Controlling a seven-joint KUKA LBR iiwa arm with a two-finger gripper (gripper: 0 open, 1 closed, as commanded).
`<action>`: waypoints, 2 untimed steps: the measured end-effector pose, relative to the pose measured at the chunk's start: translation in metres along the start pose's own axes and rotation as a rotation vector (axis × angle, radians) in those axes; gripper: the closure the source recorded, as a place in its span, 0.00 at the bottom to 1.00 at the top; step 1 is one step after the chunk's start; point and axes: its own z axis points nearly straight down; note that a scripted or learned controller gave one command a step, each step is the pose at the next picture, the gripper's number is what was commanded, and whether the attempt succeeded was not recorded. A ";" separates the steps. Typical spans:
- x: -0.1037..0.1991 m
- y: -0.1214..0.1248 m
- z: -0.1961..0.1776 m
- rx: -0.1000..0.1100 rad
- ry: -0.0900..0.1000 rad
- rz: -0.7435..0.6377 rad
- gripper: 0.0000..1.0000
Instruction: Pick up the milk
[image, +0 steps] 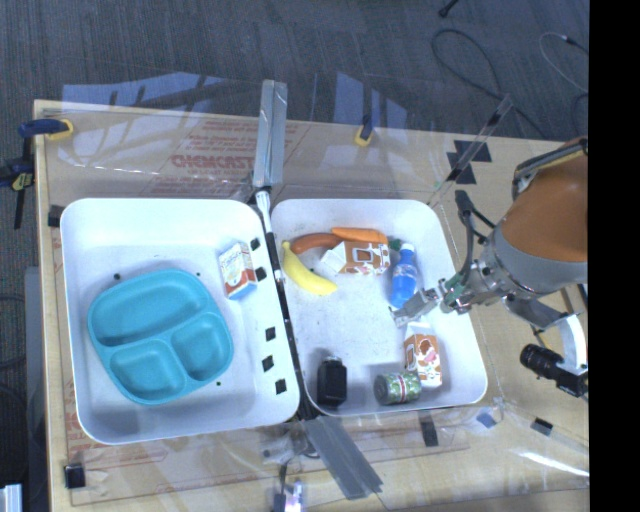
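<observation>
Three small cartons could be the milk, and I cannot read their labels. A white and red carton (236, 270) lies in the left bin (80, 230) near the divider. A brown and white carton (423, 358) lies near the right bin's (440, 225) front right corner. An orange carton with a white picture (363, 258) lies at the back of that bin. My gripper (418, 306) reaches in from the right, low over the right bin. It is just below the blue bottle (402, 277) and just above the brown and white carton. Nothing shows held in it.
The right bin also holds a banana (305, 276), an orange carrot-like piece (340, 238), a green can (398, 388) and a black object (331, 381). A blue divided plate (160, 335) fills much of the left bin. A raised divider (275, 300) separates the bins.
</observation>
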 end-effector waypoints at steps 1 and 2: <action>0.002 -0.004 0.104 0.002 0.002 -0.098 0.00; 0.001 -0.003 0.022 -0.002 -0.001 -0.105 0.00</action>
